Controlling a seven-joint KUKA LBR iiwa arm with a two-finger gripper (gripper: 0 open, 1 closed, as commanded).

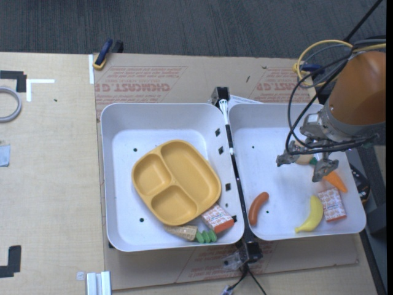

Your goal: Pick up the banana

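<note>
**Hand above the banana, nothing gripped**

The hand (305,166) hangs spread over the right bin (270,118), nothing between its fingers. The banana (311,214) lies below it toward the bin's near wall, just beside a small carton (332,204) and right of a sausage (258,207). Best to come down across the banana's narrow width at mid-length, clear of the carton, and close before lifting.

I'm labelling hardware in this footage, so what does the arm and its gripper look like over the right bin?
The arm shows a rounded, glossy orange band above a grey metallic wrist. Black, yellow and blue cables loop around it near the top. The gripper below is grey metal with two thin, dark fingers on slim linkages.
</note>
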